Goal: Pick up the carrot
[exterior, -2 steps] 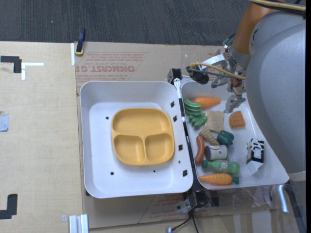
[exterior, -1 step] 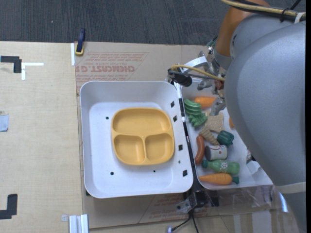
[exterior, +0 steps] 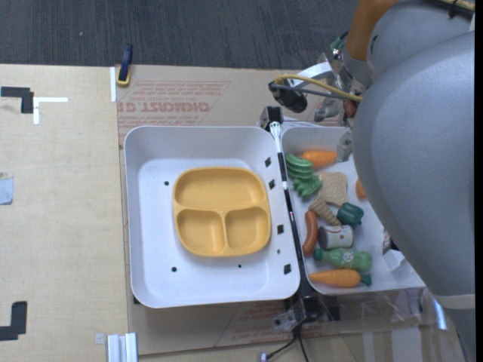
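Carrot (exterior: 336, 278) lies at lower edge of right bin (exterior: 404, 277), orange body flat, green top pointing right, just below a green vegetable (exterior: 347, 259). A second orange piece (exterior: 320, 157) sits at upper part of same bin beside green leafy toy (exterior: 300, 175). Arm (exterior: 423, 149) covers right of frame; pincer state: cannot tell. Left bin (exterior: 143, 225) holds yellow divided plate (exterior: 222, 210). Judgement: approach lower carrot from above, span its narrow width mid-body, keep clear of bin wall and green neighbour.
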Robot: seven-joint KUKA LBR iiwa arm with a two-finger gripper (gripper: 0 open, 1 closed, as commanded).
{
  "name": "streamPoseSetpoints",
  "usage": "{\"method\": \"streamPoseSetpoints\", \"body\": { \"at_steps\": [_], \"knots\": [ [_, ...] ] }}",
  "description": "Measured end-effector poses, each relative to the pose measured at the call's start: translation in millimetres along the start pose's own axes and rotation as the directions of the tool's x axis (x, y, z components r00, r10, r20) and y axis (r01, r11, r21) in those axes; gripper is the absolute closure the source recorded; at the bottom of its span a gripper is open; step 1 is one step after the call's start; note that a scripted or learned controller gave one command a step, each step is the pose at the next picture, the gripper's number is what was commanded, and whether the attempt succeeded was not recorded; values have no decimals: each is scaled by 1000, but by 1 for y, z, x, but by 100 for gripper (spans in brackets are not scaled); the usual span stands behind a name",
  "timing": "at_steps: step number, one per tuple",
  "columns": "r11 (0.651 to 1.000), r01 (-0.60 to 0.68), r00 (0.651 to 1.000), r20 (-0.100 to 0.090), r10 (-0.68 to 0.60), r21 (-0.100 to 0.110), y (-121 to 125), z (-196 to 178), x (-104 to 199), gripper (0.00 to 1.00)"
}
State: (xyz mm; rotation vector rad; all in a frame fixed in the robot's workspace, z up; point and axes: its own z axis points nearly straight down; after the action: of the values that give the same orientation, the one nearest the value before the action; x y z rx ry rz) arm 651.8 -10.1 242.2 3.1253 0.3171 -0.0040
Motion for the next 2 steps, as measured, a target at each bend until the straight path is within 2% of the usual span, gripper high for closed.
{"method": "streamPoseSetpoints", "body": {
  "at_steps": [1, 2],
  "knots": [
    [1000, 24, 1000, -1, -24, -1, -21, -187, 5, 0],
    [1000, 12, 1000, 3, -12, -1, -89, -16, 4, 0]
  ]
}}
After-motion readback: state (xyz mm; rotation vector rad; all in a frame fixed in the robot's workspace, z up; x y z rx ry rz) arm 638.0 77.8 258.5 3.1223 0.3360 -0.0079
